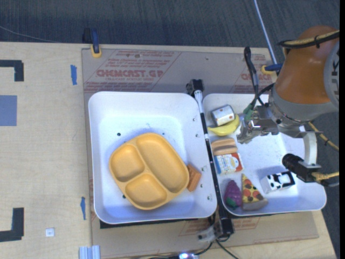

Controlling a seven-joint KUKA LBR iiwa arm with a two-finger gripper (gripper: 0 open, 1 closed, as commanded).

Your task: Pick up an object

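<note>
The right bin (310, 201) holds several toy foods: a yellow banana (223, 127) with a small white box (222, 114) behind it, a sandwich (224, 145), a small carton (229, 162), purple grapes (233, 193), a pizza slice (251, 190) and a black-and-white block (280, 181). My gripper (253, 129) hangs low over the back of this bin, just right of the banana's tip. I see nothing held in it.
The left bin (108, 112) carries a yellow divided plate (148, 169) with a small orange-brown piece (193, 177) at its right edge. A black clamp (195, 86) sits between the bins at the back. Cables and a black part (298, 166) trail under the arm.
</note>
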